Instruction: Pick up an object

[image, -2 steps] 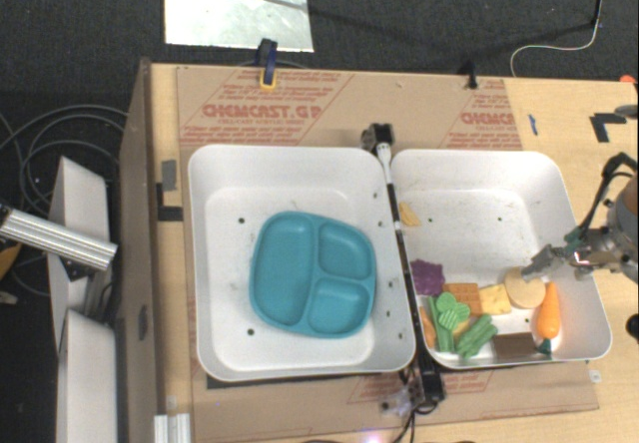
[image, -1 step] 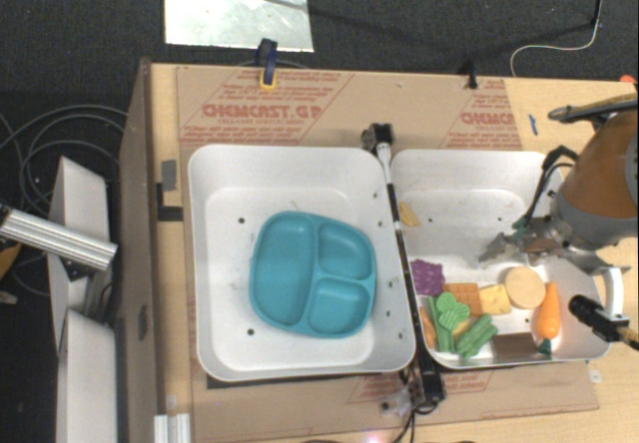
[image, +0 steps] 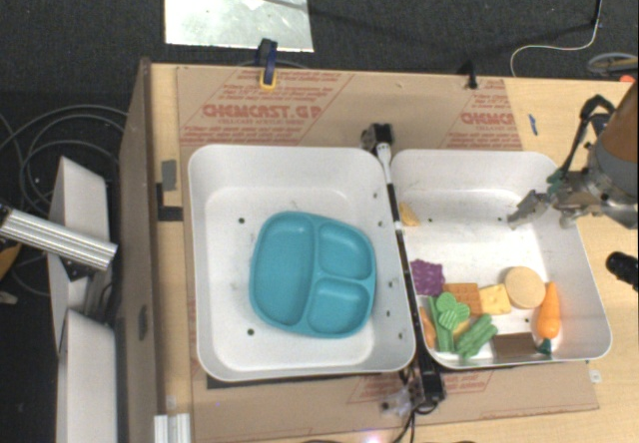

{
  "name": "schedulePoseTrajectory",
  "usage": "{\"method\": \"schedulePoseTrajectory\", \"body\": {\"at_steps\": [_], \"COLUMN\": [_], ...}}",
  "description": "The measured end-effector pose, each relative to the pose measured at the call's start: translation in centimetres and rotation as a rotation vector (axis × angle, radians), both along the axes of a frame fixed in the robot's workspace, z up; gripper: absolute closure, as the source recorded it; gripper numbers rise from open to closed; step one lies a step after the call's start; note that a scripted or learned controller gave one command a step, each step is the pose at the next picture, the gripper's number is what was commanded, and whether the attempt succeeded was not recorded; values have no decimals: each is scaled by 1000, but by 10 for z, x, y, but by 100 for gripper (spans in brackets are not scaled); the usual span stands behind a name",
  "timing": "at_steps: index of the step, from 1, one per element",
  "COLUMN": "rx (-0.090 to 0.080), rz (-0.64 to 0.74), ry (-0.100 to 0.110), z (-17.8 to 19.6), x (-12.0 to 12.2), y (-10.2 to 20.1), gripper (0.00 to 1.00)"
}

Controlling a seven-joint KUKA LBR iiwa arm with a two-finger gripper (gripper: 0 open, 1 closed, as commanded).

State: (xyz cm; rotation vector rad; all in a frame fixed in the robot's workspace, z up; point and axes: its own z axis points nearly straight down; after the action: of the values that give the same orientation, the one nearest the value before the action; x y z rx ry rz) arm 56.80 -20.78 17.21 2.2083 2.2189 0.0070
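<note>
Though smooth-moulded — teal divided plate

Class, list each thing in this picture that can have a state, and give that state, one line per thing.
Blue divided plate: upright, in the left bin, compartments bare.
Toy carrot: lying in the right bin, near corner.
Green toy vegetables: lying beside the other toy foods.
Gripper: above the right bin, nothing seen between its fingers.
</note>
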Motion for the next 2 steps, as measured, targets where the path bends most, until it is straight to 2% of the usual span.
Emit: {"method": "schedulePoseTrajectory", "body": {"at_steps": [1, 2], "rx": [6, 5], "rz": [-5, 4], "ry": [14, 7], "z": [-34, -90], "x": [-42, 37], "y": [1, 13], "gripper": [0, 0]}}
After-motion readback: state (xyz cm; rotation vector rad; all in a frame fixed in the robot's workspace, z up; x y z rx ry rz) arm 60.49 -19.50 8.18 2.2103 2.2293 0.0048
